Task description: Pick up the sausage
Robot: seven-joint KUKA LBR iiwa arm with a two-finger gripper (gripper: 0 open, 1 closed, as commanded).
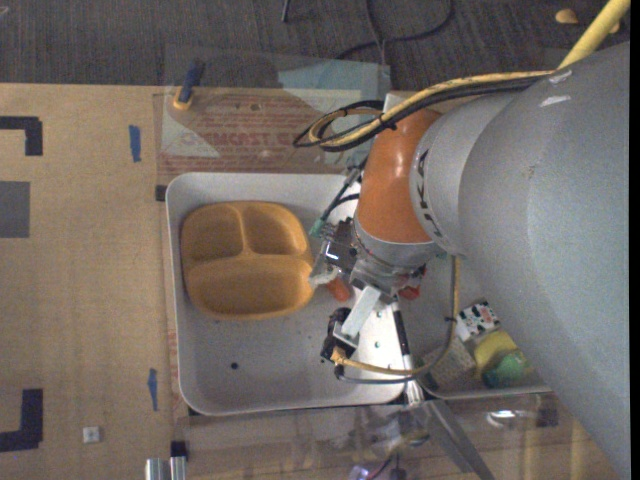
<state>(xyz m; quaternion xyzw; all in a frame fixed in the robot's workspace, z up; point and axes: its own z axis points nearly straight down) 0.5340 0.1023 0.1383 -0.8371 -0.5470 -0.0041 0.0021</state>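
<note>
One arm, one tool, one plate

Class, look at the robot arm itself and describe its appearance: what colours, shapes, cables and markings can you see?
The arm is thick, rounded and smooth grey, with a glossy orange band above the wrist. Dark capital lettering runs along the grey casing beside that band. A yellow cable and thinner black cables run along it and loop over the band.
</note>
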